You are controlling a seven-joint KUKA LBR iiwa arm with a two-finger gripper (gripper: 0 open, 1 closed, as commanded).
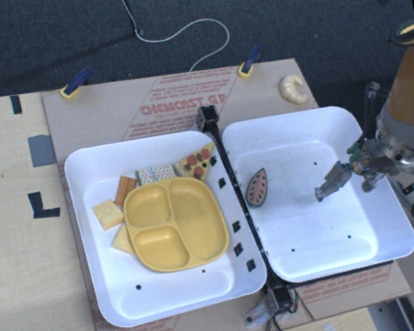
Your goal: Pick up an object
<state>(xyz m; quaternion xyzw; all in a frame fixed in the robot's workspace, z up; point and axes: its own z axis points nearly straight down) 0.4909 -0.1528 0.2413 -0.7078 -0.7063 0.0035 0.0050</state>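
We see the grey two-finger gripper (pixel 335 182) low over the shallow white right bin (pixel 365 252), toward its three o'clock side, but we cannot tell how it is set, and nothing visible sits in it. At nine o'clock from it, well apart, a small pinkish slice-shaped piece with dark seeds (pixel 256 188) lies on the bin floor near the black divider (pixel 234 195). Beyond, the shallow white left bin (pixel 101 282) holds a yellow three-compartment plastic plate (pixel 176 223), with tan cracker-like squares (pixel 109 214) touching its nine o'clock edge.
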